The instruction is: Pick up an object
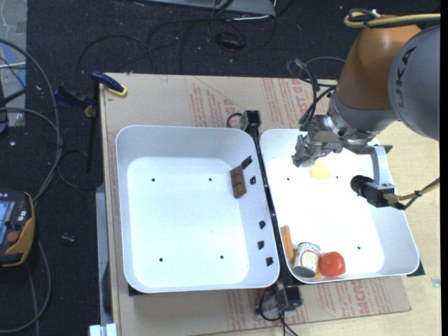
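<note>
Looming closest, upper right: orange-banded arm. Then from left: brown block against left bin wall. Orange stick, can, red ball clustered low in right bin. Gripper just beside yellow piece, mid-upper right; whether open or closed, cannot tell. Probably light, flat, thin; best pinched across edges. Nothing crowding it.

The arm is a thick rounded grey casing with a broad orange band above the wrist; dark letters run down the grey shell at its right; a yellowish cable loops over the top; the gripper is bare grey metal, with thin dark wires at its side.
</note>
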`<state>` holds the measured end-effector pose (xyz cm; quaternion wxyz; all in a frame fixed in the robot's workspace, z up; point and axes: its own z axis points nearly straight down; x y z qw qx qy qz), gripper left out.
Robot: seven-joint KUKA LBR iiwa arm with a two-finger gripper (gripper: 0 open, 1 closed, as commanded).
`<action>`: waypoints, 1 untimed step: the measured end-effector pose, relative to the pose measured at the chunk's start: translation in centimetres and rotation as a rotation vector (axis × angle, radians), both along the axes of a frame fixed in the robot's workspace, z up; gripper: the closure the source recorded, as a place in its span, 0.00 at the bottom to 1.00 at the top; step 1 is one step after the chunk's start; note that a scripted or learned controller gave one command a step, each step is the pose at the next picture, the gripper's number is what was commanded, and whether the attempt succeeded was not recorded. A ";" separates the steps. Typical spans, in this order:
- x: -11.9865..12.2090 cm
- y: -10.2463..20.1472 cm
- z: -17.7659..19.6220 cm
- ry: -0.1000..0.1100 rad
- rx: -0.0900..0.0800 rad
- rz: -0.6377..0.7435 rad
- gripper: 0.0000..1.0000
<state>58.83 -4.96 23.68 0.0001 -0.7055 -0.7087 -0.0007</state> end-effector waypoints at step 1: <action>0.0 6.1 0.6 0.001 0.000 0.001 1.00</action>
